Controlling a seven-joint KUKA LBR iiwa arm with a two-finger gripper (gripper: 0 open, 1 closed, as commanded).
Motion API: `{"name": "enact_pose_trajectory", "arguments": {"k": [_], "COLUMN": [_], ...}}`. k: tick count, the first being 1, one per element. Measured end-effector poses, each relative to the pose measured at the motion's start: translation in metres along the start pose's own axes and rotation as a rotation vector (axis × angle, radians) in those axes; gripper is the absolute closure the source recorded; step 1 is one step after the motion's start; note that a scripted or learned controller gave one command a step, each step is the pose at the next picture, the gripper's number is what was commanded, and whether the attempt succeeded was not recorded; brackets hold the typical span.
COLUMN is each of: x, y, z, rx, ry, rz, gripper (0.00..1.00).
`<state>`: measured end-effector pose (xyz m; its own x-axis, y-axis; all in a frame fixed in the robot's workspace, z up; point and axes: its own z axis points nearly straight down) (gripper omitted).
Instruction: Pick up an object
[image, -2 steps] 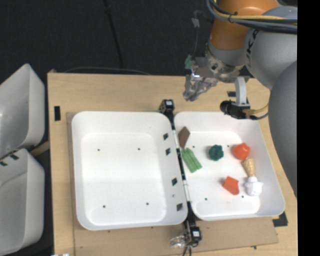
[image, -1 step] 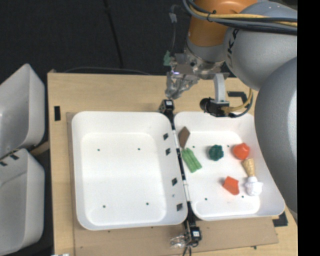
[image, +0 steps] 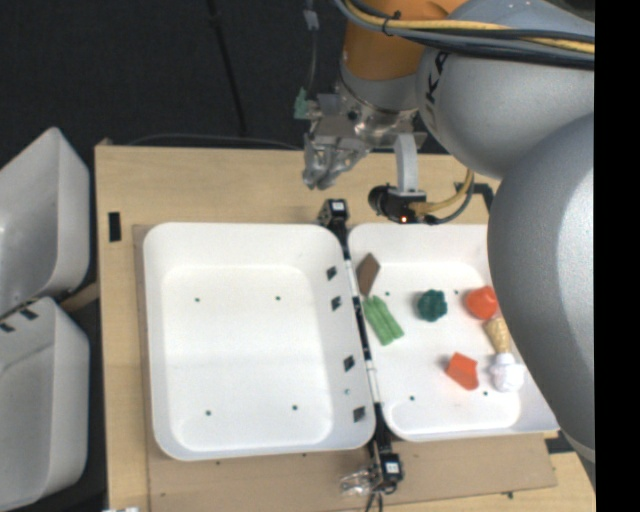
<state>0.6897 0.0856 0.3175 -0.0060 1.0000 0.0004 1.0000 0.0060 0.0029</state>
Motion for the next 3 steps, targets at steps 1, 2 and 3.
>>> {"name": "enact_pose_trajectory", "arguments": {"k": [1,2,3], "x": [0.045,0.070,0.139], "y": [0.000,-0.028,-0.015], "z": [-0.013,0.016,0.026], "rx": [0.001,0.005,0.001], "ry": [-0.001,-0.002,0.001], "rz": [0.001,0.003,-0.002], "gripper": [1.00,1.00,1.00]}}
